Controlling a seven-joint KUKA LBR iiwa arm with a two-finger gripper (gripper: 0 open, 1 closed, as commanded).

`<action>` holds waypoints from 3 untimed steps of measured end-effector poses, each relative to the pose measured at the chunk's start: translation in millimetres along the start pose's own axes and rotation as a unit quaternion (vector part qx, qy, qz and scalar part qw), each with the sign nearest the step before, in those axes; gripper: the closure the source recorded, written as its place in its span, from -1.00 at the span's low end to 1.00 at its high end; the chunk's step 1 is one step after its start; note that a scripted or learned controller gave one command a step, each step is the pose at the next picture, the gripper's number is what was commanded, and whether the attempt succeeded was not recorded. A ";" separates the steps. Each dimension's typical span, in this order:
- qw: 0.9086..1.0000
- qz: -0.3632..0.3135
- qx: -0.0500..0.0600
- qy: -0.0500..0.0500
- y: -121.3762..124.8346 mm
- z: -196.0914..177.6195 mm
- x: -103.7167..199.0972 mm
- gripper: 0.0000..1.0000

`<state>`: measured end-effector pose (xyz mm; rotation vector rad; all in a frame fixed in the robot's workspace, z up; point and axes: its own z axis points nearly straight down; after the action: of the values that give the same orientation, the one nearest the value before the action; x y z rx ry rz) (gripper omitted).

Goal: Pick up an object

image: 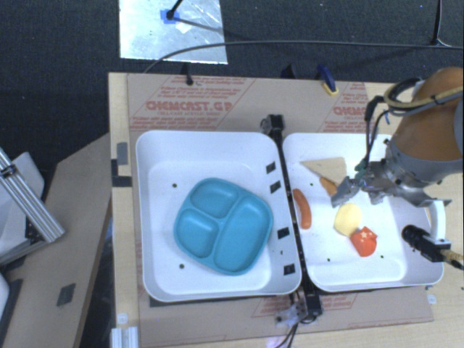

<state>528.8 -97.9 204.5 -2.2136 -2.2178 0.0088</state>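
Note:
My gripper [359, 196] hangs over the right bin [391, 278], open, with nothing between its grey fingers [344, 192]. Just below it lies a yellow rounded fruit [348, 219], with a red piece [365, 242] touching its lower right side. An orange-red sausage [302, 208] lies along the bin's left wall. A tan wedge [328, 168] rests at the back of the bin, and a small orange piece [328, 185] pokes out beside the gripper's left finger, partly hidden by it.
The left bin [156, 194] holds a blue divided plate [223, 225]. A black divider [286, 209] with clips runs between the two bins. The arm's grey and orange body [431, 133] covers the right bin's back right corner.

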 end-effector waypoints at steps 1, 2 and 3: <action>1.000 -0.001 -0.005 -0.001 2.5 -5.1 0.0 -1.00; 1.000 0.000 -0.003 0.000 -0.5 57.1 3.4 -1.00; 1.000 0.001 -0.003 0.000 -0.9 99.1 4.8 -1.00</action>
<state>526.9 -92.8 105.4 -2.2184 -2.2199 0.0021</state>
